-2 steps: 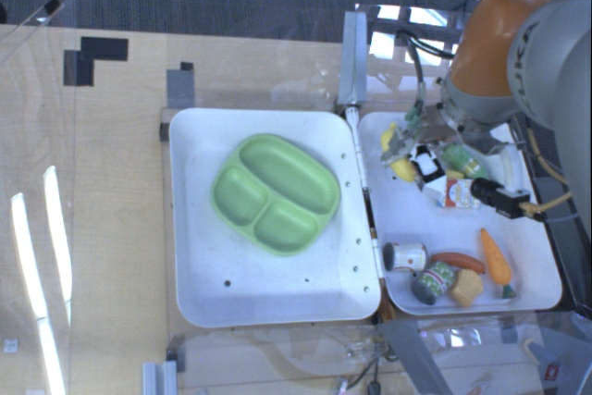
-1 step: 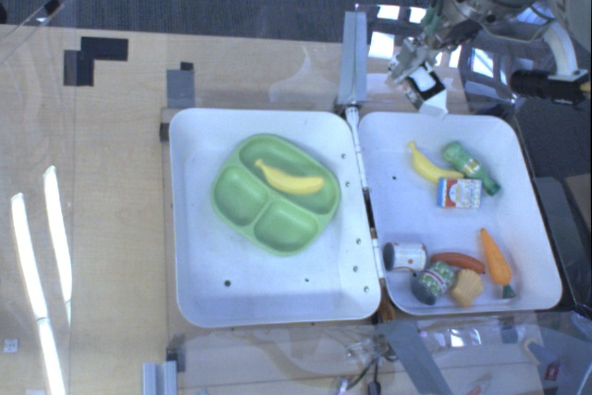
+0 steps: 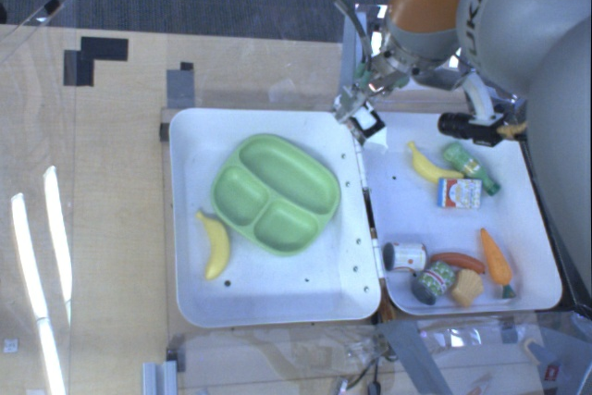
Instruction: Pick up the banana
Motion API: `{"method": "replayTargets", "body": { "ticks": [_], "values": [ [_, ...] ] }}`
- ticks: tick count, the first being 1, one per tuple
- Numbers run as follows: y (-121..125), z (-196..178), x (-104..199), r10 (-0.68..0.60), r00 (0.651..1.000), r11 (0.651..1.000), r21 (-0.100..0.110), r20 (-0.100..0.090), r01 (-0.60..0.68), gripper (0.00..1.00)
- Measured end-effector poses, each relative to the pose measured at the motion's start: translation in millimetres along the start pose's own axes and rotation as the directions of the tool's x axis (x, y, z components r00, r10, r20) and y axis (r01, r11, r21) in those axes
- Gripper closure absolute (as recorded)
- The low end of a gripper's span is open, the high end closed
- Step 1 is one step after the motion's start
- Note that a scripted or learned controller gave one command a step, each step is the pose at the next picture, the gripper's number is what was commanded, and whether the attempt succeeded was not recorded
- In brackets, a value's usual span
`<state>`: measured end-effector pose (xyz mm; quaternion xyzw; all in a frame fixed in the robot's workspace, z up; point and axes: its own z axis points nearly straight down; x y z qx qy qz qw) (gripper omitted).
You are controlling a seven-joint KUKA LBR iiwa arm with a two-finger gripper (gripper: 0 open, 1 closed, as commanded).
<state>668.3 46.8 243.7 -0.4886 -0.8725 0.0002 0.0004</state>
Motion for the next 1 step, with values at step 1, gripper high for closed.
{"method": "replayTargets", "body": {
  "ticks": [1],
  "values": [
    [-36.8, 46.2, 15.6, 0.080, 0.997, 0.997, -0.004, 0.002, -0.080, 1.00]
  ]
}}
